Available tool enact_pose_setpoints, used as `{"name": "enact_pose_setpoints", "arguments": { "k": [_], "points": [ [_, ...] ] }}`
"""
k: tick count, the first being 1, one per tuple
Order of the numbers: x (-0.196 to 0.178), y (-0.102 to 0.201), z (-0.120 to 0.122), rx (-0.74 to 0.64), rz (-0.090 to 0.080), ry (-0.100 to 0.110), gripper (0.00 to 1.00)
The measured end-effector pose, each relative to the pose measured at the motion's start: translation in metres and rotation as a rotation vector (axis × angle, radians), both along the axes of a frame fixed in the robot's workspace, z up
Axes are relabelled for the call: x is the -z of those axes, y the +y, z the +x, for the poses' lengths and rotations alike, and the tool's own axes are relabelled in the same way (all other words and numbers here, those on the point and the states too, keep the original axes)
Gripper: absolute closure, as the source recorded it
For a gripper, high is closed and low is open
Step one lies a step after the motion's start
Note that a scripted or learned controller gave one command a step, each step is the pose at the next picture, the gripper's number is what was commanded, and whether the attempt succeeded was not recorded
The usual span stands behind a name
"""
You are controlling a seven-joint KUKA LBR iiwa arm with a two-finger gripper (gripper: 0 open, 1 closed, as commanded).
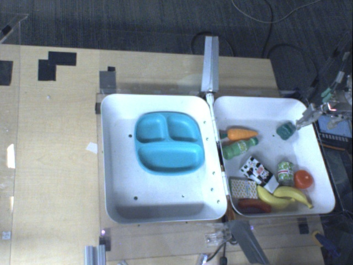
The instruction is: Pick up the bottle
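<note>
The bench (49, 148) carries two white bins side by side. The left bin (118, 148) holds a blue tray (168, 142) with three compartments. The right bin (265, 112) holds a clutter of small things along its near and left parts.

The arm (336, 95) comes in from the right, its gripper (287, 130) low over the far right part of the right bin, well apart from the bottle. The tip looks teal; whether it is parted or pressed together I cannot tell at this size and blur.

Along the near wall lie a banana (284, 195), a dark red item (253, 206) and a mesh-patterned pad (242, 188). Above them sit a black-and-white carton (256, 170), a small green can (285, 171) and a tomato (303, 179).

The bottle (239, 147) is green and lies on its side near the left wall of the right bin, just beside and below a carrot (241, 133), neck toward the right.

It is likely a light plastic toy: stiff, smooth and prone to roll. I would take it across the middle of its body, fingers straddling its width, keeping clear of the carrot and the wall. A grip near the narrow neck may slip.
</note>
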State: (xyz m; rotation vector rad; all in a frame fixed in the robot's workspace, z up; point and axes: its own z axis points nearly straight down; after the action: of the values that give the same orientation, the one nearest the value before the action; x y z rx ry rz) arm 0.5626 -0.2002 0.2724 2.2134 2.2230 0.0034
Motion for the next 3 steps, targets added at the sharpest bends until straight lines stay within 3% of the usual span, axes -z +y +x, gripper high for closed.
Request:
{"name": "enact_pose_setpoints", "arguments": {
  "k": [1,2,3],
  "points": [
    [0.184,0.012,0.048,0.016,-0.001,-0.006,0.00],
    [0.184,0.004,0.102,0.074,0.000,-0.004,0.00],
    [0.184,0.056,0.055,-0.098,0.001,-0.005,0.00]
  ]
}}
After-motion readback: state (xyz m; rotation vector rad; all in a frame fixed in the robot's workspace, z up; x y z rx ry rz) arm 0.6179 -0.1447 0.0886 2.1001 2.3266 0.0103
